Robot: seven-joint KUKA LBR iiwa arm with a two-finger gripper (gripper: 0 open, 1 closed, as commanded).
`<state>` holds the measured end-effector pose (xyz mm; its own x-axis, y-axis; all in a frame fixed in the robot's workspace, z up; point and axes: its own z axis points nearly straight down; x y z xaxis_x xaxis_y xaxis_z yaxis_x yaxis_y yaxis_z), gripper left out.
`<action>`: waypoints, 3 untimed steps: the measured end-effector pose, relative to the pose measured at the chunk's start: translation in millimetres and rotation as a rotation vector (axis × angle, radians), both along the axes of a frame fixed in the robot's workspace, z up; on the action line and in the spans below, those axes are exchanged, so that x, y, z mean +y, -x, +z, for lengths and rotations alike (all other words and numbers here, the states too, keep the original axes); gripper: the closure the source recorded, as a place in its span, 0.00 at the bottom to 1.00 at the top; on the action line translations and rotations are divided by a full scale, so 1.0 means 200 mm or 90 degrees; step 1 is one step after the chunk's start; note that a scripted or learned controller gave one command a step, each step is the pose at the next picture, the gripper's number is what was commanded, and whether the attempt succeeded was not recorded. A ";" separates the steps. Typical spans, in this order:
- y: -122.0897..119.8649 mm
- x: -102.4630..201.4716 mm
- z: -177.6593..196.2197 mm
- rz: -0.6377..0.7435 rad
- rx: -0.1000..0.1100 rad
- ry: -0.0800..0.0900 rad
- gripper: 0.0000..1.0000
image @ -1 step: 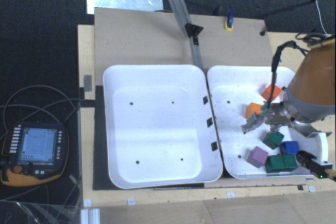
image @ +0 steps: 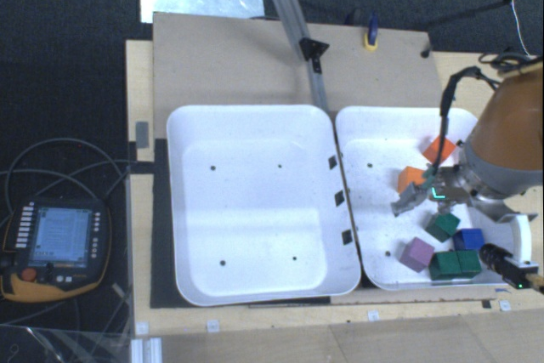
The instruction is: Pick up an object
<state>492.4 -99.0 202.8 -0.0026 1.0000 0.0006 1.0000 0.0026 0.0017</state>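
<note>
Camera view: the grey KUKA arm w/ orange band (image: 514, 127) reaches in from the right and hangs over the right-hand shallow white plastic bin (image: 374, 140), where all the loose objects sit, so that is the sensible place to hunt for a pick. The two-finger gripper (image: 418, 198) points left and down, its grey fingers (image: 406, 203) just beside the small orange block (image: 411, 178), prob. the target, though that is a guess from how close it sits. No object shows between the fingers, so nothing is held. Whether they stand apart or together I can't tell; the view is too blurred there.

A second orange block, tilted (image: 439, 150), lies near the far wall, partly behind the wrist. Toward the near right corner cluster the rest: a dark green cube (image: 443, 226), a blue cube (image: 469, 239), a pale purple cube (image: 417, 253) and a flat green block (image: 455, 264), close together, some touching, which likely makes them harder to grip cleanly than the orange one, which stands more apart.

The left-hand shallow white plastic bin (image: 255, 208) lies alongside, the two rims touching.
</note>
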 end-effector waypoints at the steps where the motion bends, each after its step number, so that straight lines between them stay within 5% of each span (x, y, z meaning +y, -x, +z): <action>1: 0.00 -0.04 -0.22 -0.001 0.003 0.000 0.00; 3: 0.03 -0.07 -0.57 0.000 0.002 0.000 0.00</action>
<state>486.8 -112.9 89.0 -0.0018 1.0000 0.0013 1.0000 0.0018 -0.0022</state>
